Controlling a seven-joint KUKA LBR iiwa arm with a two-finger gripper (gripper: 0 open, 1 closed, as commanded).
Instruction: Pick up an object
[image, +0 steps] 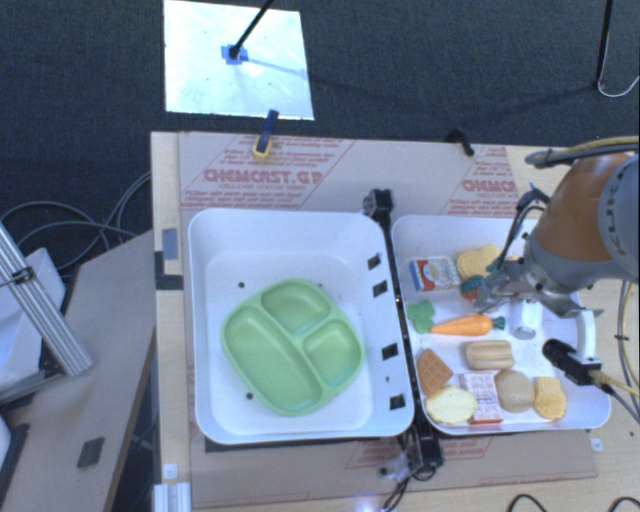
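Note:
The right bin (590, 415) holds several toy foods. An orange carrot (462, 325) lies in the middle, with a green broccoli piece (420, 315) to its left. A white and red carton (432, 272) and a yellow piece (478, 262) sit at the back. A bread roll (489, 354), a brown cracker (434, 370), a pale yellow slice (451, 405), a red and white packet (484, 397), a tan ball (515, 390) and a yellow waffle (549, 397) fill the front. My gripper (490, 296) hangs low over the bin, just above the carrot's right end and beside a small teal item (470, 288).
The left bin (215, 250) holds a green divided plate (290, 345). A black divider with clips (385, 270) runs between the bins. The grey and orange arm (585, 225) covers the right bin's back right corner.

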